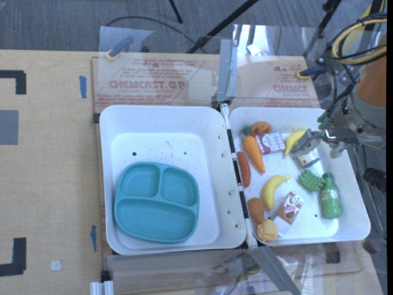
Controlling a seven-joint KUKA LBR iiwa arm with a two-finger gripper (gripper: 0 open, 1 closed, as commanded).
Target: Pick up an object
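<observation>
Nearest my camera, at the front of the right bin [359, 229], I see a small tan bun-like toy [267, 230], a brown piece [256, 209] and a little printed carton [290, 208], with a yellow banana [274, 189] just behind them. Farther in lie a green bottle [330, 196], a knobbly green toy [312, 180], a carrot [254, 153], a red sausage [244, 168] by the divider, a red packet [270, 143] and a second banana [295, 141]. The gripper [307, 155] hangs low beside that second banana; I can't tell how it's set, and nothing visibly sits in it. The left bin [116, 125] carries a teal divided plate [157, 201]. My worry is crowding: coming down here, I'd judge it could land on the banana's curve or nudge the green toy, and the target could roll away or two items wedge together.
</observation>
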